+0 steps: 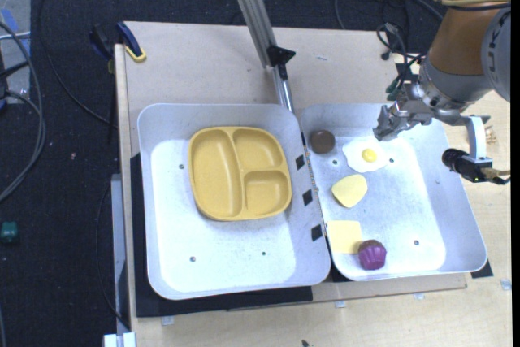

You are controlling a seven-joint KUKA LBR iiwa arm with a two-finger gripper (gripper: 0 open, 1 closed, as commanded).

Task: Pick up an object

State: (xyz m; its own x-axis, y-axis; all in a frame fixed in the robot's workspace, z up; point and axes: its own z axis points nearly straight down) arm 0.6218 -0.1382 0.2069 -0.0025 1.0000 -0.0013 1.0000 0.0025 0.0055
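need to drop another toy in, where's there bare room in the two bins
Right bin: bare floor right of the purple toy and yellow square. Its left strip is crowded: brown piece, fried egg, yellow wedge; the gripper hangs over the top. Left bin: bare below and left of the yellow tray.

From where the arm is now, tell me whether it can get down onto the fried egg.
Probably yes. The end effector hangs just up and right of the fried egg in the right bin, with nothing over the egg. The brown ball and yellow wedge lie apart from it.
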